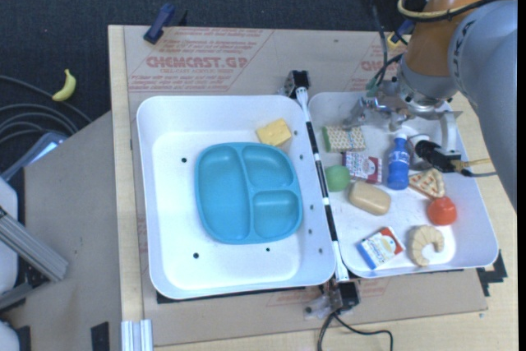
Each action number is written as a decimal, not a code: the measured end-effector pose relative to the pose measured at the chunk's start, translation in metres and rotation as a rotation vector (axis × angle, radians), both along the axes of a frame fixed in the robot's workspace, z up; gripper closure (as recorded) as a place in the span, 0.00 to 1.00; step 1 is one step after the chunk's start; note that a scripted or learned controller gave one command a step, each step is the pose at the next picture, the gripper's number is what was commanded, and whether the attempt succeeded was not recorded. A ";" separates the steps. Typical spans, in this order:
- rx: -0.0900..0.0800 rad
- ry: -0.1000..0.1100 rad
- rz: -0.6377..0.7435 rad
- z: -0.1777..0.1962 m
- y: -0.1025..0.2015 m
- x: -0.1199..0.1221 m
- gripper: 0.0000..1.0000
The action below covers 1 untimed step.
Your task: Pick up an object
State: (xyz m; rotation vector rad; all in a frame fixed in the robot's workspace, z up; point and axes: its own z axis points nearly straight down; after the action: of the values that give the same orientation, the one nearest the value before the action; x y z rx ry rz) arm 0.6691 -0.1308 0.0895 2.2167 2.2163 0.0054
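Blue bottle, smooth plastic, stands upright in your right bin beside a pizza-slice toy; the gripper hovers above, and a moulded blue compartment tray fills the left bin.

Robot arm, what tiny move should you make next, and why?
Probably lower a little toward the blue bottle. The gripper hangs over the far end of the right bin, just above that bottle, and I see nothing between its fingers. The bottle is the closest toy to it.
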 end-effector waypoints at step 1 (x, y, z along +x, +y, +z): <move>0.004 -0.002 0.001 0.000 -0.011 0.000 0.00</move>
State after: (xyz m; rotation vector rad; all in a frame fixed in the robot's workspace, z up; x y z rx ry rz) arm 0.6696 -0.1421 0.0895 2.2168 2.2178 0.0114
